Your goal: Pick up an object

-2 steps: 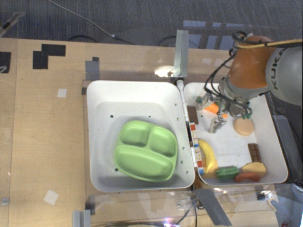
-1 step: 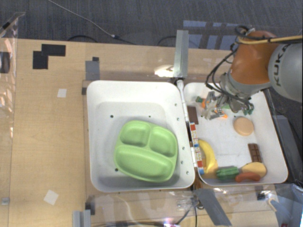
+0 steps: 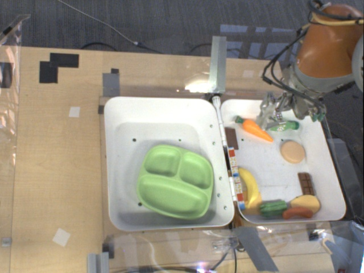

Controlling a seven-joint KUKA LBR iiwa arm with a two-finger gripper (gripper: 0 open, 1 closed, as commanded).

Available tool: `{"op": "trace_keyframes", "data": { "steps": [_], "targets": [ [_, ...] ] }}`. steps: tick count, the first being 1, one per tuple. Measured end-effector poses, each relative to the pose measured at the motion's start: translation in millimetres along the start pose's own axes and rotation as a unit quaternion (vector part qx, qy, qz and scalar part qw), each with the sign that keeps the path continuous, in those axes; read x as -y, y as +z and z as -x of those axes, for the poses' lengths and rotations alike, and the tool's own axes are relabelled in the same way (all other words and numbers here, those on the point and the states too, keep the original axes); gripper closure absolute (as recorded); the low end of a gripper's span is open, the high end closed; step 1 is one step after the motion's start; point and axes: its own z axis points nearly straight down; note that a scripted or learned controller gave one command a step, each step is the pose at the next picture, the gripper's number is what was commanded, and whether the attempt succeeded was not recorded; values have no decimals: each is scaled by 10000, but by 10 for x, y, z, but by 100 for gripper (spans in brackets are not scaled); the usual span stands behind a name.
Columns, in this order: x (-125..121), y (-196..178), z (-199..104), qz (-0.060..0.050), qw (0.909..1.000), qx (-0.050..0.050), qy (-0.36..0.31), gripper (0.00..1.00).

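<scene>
Nothing lifted yet: the gripper [image 3: 273, 117] hangs low over the right bin [image 3: 335, 169], fingers' spread impossible to tell; the carrot [image 3: 256, 129] lies just left-below it, the remaining items nearer the camera

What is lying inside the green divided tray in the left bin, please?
The green divided tray shows three bare compartments with nothing in them. It rests on the floor of the left bin; whatever lies beneath the tray is covered and cannot be seen.
</scene>
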Motion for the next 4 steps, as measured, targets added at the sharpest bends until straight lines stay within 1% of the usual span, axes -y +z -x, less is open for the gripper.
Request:
{"op": "trace_keyframes", "data": {
  "steps": [1,2,3,4],
  "targets": [
    [-482,-584,303,18,9889,-48,1485,100],
    [1,-1099,297,-5,9629,-55,2697,100],
    [619,-878,-51,2,9910,-71,1333,100],
    [150,-684,155,10,9750,-74,2223,100]
  ]
}}
